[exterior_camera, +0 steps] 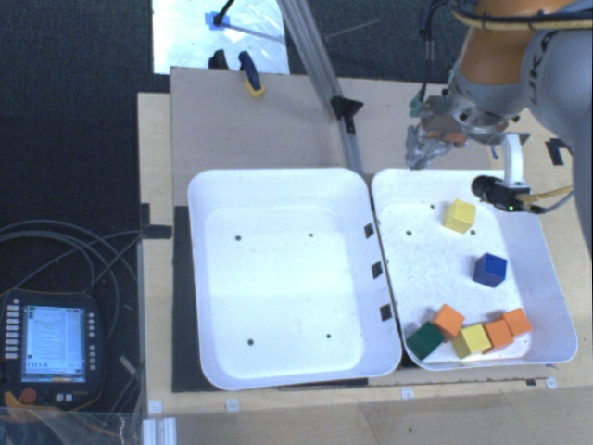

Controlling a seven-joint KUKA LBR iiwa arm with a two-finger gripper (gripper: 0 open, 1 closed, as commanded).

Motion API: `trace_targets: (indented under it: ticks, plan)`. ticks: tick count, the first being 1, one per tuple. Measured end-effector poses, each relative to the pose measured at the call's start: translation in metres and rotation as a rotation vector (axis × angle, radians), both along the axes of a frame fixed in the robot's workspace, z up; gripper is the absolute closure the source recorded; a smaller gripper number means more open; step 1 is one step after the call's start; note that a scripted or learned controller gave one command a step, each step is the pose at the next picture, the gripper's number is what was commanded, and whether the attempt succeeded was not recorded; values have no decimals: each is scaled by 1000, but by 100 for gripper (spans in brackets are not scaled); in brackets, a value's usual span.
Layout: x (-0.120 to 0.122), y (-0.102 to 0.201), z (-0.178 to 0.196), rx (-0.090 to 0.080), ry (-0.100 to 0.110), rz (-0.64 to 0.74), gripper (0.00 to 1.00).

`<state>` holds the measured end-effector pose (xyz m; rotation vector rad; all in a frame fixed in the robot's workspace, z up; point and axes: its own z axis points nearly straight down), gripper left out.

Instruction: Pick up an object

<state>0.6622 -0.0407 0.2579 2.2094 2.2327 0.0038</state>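
The gripper (424, 148) hovers at the right bin's (547, 276) far rim, nothing seen held; can't tell its fingers' state; the yellow cube (460, 216) sits nearest below them, likeliest pick

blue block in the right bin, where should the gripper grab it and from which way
Grip the blue block across two opposite flat side faces, coming straight down from above. It sits alone on the floor of the right bin, apart from the yellow block and the cluster of blocks along the near wall, so there looks to be room on every side. It sits turned relative to the bin walls, so the wrist would likely need rotating to match.
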Motion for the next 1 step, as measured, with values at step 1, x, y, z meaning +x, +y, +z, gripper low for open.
trace_targets:
  ticks: [1]
  plan:
    - [10,58,-10,1,0,1,100]
